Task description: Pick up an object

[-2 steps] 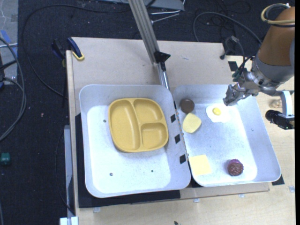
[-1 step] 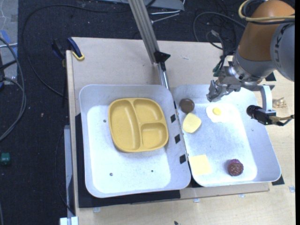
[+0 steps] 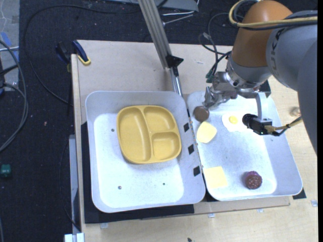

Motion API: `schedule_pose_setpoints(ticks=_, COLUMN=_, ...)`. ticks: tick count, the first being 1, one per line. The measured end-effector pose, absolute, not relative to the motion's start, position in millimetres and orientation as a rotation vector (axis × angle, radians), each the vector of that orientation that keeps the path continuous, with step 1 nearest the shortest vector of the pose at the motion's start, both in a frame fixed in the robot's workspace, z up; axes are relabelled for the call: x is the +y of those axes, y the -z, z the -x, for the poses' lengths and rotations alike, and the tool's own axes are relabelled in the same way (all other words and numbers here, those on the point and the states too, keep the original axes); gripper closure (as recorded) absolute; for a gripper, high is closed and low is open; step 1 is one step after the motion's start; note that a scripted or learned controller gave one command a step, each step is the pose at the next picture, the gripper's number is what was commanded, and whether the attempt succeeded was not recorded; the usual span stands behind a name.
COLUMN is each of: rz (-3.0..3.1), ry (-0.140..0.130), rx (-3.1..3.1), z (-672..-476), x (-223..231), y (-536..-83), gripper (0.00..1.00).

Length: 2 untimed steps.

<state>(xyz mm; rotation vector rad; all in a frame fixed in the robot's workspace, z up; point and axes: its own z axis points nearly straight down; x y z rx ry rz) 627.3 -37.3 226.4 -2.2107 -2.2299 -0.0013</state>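
Note:
My gripper (image 3: 209, 104) reaches down over the far left corner of the right bin (image 3: 282, 158). A small brown round piece (image 3: 201, 113) lies right at its tip, touching or nearly touching it. Just in front of that lies a pale yellow round slice (image 3: 206, 132). A toy fried egg (image 3: 232, 120) lies to the right, under the wrist. Nearer the front of the bin are a yellow square slice (image 3: 215, 177) and a dark red berry (image 3: 253, 180).
The left bin (image 3: 101, 185) holds a yellow divided plate (image 3: 149, 134). A slanted metal pole (image 3: 156, 29) rises behind the bins. A black cable connector (image 3: 255, 123) hangs from the wrist over the right bin.

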Motion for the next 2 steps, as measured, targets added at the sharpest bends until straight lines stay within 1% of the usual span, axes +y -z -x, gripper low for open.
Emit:
schedule_pose_setpoints(ticks=1, rz=2.213, ry=0.004, rx=-2.231, z=-631.4, x=10, y=-234, gripper=1.00)
schedule_pose_setpoints(ticks=2, rz=2.210, ry=0.000, rx=-2.229, z=-628.9, x=67, y=-223, gripper=1.00)
